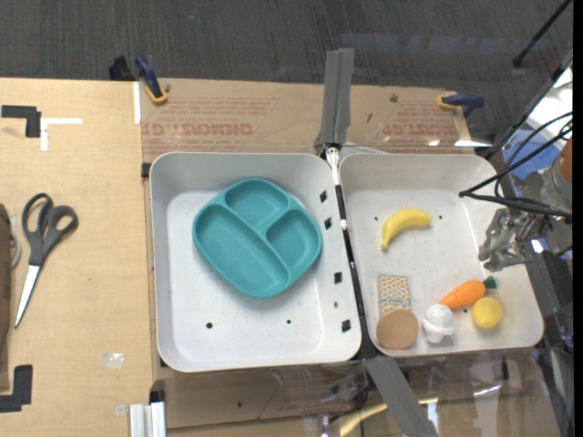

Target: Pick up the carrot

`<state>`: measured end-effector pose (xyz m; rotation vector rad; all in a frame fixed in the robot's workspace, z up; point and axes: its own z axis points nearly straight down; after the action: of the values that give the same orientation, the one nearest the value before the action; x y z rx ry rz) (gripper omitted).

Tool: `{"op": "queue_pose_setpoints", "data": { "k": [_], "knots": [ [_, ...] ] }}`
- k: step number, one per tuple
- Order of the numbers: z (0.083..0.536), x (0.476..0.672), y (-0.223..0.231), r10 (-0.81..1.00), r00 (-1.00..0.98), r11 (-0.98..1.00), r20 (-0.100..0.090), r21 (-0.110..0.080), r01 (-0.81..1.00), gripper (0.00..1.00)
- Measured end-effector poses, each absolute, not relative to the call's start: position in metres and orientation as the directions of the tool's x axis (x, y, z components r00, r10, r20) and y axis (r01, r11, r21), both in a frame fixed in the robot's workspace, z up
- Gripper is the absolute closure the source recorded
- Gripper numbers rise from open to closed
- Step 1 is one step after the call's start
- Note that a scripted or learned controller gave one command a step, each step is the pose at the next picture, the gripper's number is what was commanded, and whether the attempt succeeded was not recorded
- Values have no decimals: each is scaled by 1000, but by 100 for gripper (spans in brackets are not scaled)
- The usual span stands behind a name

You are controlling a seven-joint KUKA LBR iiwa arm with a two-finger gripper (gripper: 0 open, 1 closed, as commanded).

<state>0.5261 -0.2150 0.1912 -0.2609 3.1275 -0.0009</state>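
Task barely started, judging by the layout. The carrot lies flat on the floor of the right bin, near-right area, green stub pointing right, orange body angled down to the left. Nothing grips it.

The end effector sits at the right bin's right side, just beyond the carrot on the far side, and looks apart from it. Whether its tips are spread or closed I cannot tell; the metal parts blur together there. No object is visible in it.

Neighbours crowd the carrot: a lemon just beside it on the near right, a white garlic-like piece touching or nearly touching its left tip, then a round brown cookie-like disc and a patterned cracker further left. A banana lies well apart, toward the far side.

The left bin holds a teal divided plate. Scissors rest on the worktop at far left.

Left to do: approach, descend, close on carrot, lift. Tight clearance from lemon and white piece looks like the main risk.
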Motion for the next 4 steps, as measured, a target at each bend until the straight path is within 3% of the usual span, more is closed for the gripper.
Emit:
{"op": "queue_pose_setpoints", "data": {
  "k": [1, 2, 3, 4],
  "knots": [
    [202, 490, -193, -276, -961, 961, -2, -1, -276, 100],
    [212, 488, -176, -548, -837, 837, -4, -2, -548, 100],
    [228, 488, -139, -536, -844, 845, -5, -2, -536, 100],
    [231, 487, -110, -750, -661, 661, -4, -2, -750, 100]
  ]
}}
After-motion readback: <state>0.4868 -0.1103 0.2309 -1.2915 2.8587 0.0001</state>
